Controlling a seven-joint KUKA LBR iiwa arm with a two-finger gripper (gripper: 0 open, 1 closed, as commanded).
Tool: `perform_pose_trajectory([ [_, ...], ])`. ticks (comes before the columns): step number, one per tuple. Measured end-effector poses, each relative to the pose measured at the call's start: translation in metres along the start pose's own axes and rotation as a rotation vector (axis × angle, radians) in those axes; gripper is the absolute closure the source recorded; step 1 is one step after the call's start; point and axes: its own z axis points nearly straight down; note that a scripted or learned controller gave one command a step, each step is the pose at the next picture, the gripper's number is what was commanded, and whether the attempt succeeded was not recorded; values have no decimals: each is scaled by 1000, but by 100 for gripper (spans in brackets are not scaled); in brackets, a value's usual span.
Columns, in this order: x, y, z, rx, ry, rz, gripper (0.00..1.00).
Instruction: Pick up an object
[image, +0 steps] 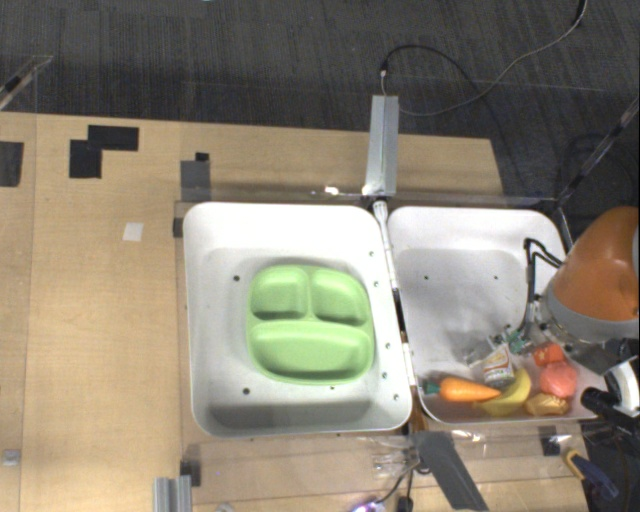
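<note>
White plastic forms both shallow bins on the wooden bench (90, 350), set side by side with a metal post (383, 145) rising at the far end of their shared edge. Left bin (205, 330): holds one pale green divided plate (305, 322), lying flat near the bin's middle, with two small compartments on its far side and one wide compartment on its near side. Right bin (450, 250): bare across its far half, with a small heap of things gathered in its near right corner.

Contents of the heap, from left to right: an orange carrot (468, 391) lying along the near wall; a small white packet (497, 365) just behind it, tilted; a yellow banana (514, 392) curving beside the carrot's thick end and touching the packet; a pink round thing (559, 379); a small yellow-orange thing (547, 404) at the near wall, just below the pink one; and a small red thing (548, 353) behind the pink one (too small to identify).

My arm (600, 285) enters from the right, its orange band and grey wrist hanging over the right bin's right edge, directly above the heap. My gripper (522, 338) sits low at the heap's far side, near the packet and the red thing (my wrist covers most of it). Whether my jaws stand wide or narrow I cannot tell, and nothing is visibly between them. A black cable (535, 260) loops beside my wrist.
</note>
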Motion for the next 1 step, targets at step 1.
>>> perform_pose_trajectory([
  [1, -1, 3, -10, -5, -3, -2, 100],
])
